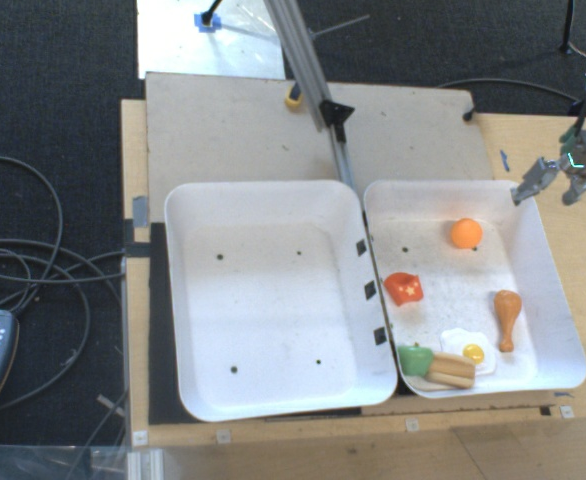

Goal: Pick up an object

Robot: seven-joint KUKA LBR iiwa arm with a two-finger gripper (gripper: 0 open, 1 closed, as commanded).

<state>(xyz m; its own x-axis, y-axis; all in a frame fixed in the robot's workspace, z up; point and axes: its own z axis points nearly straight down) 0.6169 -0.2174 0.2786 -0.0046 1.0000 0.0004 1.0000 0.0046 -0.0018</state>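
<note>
Hand open above right bin corner, orange ball nearest.

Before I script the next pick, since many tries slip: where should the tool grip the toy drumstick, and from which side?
Grip the drumstick across its narrow lower shaft, coming straight down from above. It lies flat, lengthwise toward the near rim of the right bin, with open floor on both sides. The fat upper end looks likelier to slip.
</note>
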